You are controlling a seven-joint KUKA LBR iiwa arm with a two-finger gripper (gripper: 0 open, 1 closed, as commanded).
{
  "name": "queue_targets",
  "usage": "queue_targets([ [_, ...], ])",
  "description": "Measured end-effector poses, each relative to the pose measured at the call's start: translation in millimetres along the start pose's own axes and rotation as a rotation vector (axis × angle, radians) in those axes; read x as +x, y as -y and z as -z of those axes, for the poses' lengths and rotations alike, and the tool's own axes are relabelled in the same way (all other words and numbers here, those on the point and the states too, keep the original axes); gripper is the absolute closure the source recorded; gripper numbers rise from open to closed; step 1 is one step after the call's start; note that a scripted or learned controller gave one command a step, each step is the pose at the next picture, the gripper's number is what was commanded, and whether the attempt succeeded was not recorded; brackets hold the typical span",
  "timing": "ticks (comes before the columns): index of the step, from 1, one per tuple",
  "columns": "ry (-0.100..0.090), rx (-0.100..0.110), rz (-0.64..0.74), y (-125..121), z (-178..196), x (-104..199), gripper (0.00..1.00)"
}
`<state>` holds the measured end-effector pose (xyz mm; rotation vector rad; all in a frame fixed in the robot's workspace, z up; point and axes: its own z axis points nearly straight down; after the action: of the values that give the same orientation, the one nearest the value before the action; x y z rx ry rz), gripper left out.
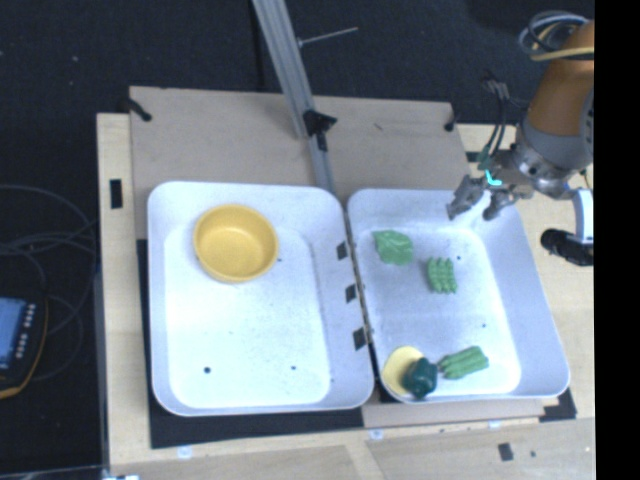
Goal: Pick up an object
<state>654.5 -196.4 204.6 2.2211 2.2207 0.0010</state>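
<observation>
Your gripper (478, 206) sits over the far right corner of the right bin (535, 298), fingers spread a bit apart w/ nothing between them; white bin floor shows through the gap. It hangs off the grey wrist w/ the orange band, arm coming in from the right, so that corner is its natural entry spot.

Nearest pickable things: a green block (393, 247) just left and toward you from the fingers, then a ribbed green piece (441, 275) near the bin's middle. Both lie flat, apart from each other and from the walls, so there's room for fingers on either side. I'd judge these the easy targets.

Harder ones sit in the near corner: a long green piece (463, 362) close to the near rim, and beside it a small yellow cup (400, 370) w/ a dark teal lump (421, 377) touching or resting in it; can't tell which. That cup is tight against the divider between bins, so little finger room on that side.

Left bin (170, 298) holds one yellow bowl (235, 242) in its far half, well clear of the walls, lots of bare floor around it. A metal rail (285, 58) slants in from the top toward the divider; mind it if you cross bins.

No grasp made yet, by my read: approach stage only.
</observation>
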Motion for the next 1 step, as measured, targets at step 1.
queue_targets([
  [1, 0.0, 0.0, 0.0, 0.0, 0.0, 0.0, 0.0],
])
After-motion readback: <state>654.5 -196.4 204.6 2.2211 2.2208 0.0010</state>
